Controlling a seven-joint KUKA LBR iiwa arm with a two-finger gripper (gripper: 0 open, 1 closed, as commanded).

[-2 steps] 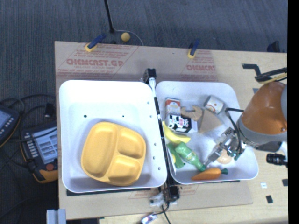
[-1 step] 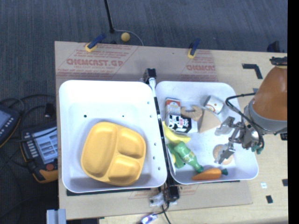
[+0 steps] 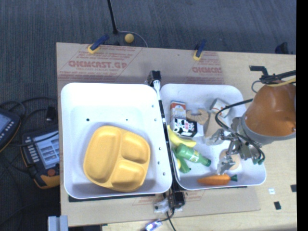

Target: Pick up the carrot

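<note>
We've got two shallow white plastic bins side by side on a tan bench board (image 3: 240,64) with red printed lettering. The left bin (image 3: 77,105) holds a yellow three-compartment plastic tray (image 3: 117,157), sitting a bit toward its front. The right bin (image 3: 202,90) is the messy one: a green plastic bottle (image 3: 191,155) lying on its side, a yellow banana-shaped toy (image 3: 180,140) just behind it, a small black-and-white patterned box (image 3: 184,126), and a white-and-red carton (image 3: 178,110) behind that (labels too blurry to read). Two yellow-and-blue clamps (image 3: 97,44) pin the board's far edge. A handheld pendant (image 3: 41,148) lies off to the left.
</note>
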